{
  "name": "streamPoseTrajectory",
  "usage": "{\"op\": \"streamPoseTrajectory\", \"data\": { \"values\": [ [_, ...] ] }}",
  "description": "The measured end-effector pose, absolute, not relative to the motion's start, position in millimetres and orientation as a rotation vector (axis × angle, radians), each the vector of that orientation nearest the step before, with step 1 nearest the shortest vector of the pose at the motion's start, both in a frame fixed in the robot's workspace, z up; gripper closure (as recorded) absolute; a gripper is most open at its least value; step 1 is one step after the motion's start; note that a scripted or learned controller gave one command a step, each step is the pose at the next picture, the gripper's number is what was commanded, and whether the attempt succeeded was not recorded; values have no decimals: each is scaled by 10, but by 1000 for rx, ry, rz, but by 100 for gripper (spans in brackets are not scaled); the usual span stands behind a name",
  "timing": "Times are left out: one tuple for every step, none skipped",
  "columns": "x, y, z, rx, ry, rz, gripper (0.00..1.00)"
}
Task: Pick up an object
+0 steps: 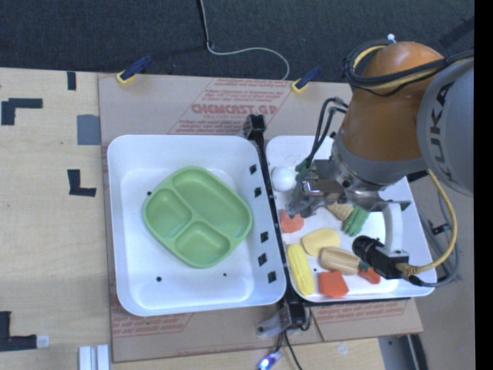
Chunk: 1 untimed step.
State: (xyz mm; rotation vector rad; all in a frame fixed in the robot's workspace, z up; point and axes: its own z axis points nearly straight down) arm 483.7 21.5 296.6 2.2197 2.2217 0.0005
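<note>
Lying lengthwise along the right bin's (pixel 428 237) left wall: corn cob (pixel 300 268), tip toward camera; pincer (pixel 308 200) state unclear.

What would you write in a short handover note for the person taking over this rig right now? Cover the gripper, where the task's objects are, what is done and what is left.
Gripper: low over the right bin, near its left wall; nothing seen held.
Objects: all in the right bin. A white ball sits at the upper left, an orange piece just below the gripper, a yellow corn cob along the left wall, and a pale yellow piece, a green piece and a red-orange piece nearby.
Left bin: holds a green divided plate.
Done: arm positioned over the pile.
Left: grasp one object and lift it.
</note>
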Motion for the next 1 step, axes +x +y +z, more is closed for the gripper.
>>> {"op": "streamPoseTrajectory", "data": {
  "values": [
    [4845, 823, 3880, 2210, 2228, 12, 100]
  ]
}}
